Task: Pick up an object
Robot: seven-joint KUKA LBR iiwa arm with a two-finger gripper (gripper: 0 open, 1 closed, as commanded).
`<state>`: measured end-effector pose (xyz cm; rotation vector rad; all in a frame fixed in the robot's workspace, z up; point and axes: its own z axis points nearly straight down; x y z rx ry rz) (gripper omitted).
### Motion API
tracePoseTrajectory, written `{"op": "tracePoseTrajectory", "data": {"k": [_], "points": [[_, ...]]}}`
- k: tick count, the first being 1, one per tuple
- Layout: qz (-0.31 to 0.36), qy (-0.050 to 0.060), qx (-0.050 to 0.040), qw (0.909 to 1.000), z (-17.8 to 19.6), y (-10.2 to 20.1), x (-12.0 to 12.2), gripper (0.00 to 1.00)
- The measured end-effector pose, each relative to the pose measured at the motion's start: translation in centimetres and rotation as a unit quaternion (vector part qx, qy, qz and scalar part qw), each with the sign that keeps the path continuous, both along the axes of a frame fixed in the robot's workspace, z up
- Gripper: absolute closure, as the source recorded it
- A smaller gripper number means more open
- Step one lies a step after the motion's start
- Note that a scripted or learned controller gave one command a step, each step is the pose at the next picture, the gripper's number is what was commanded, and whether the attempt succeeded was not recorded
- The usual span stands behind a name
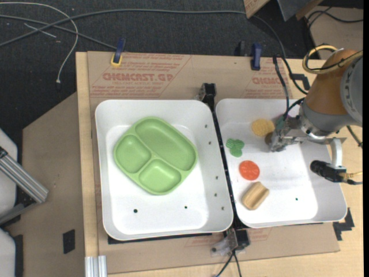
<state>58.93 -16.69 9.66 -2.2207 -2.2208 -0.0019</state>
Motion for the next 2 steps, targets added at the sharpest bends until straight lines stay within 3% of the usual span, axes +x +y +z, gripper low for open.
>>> {"op": "tracePoseTrajectory", "data": {"k": [2], "points": [[0.001,-0.004,-0.0017,1.0000,12.7,-0.1,0.4,1.00]]}}
